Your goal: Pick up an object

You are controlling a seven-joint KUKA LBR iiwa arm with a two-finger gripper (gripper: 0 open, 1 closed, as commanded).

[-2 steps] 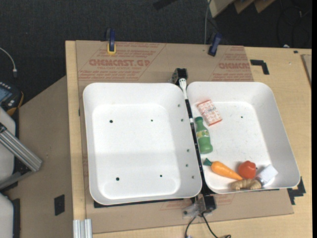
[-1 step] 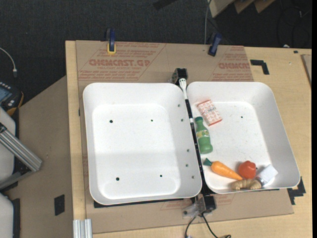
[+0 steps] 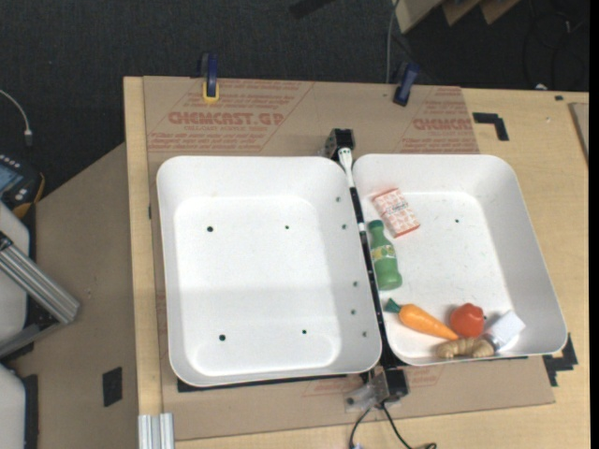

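Two shallow white bins sit side by side on a brown cardboard sheet [image 3: 281,110] printed with red lettering. Two blue clamps, one [image 3: 210,75] at the top left and one [image 3: 405,82] at the top right, sit on the sheet's far edge.

All the loose objects lie in the right bin [image 3: 510,213]. A red and white packet [image 3: 395,210] lies flat near the bin's far left corner. Just below it, a green bottle [image 3: 383,255] lies on its side along the left wall, cap end towards the packet. Along the near edge, an orange carrot [image 3: 423,321] with a green top lies at a slant. Just to its right is a round red item [image 3: 468,319], possibly a tomato. A knobbly beige piece [image 3: 465,348] lies in front of these two, against the near wall. A small white block [image 3: 506,330] rests just beside the red item, in the near right corner.

The left bin [image 3: 178,251] has small dark holes in its floor.
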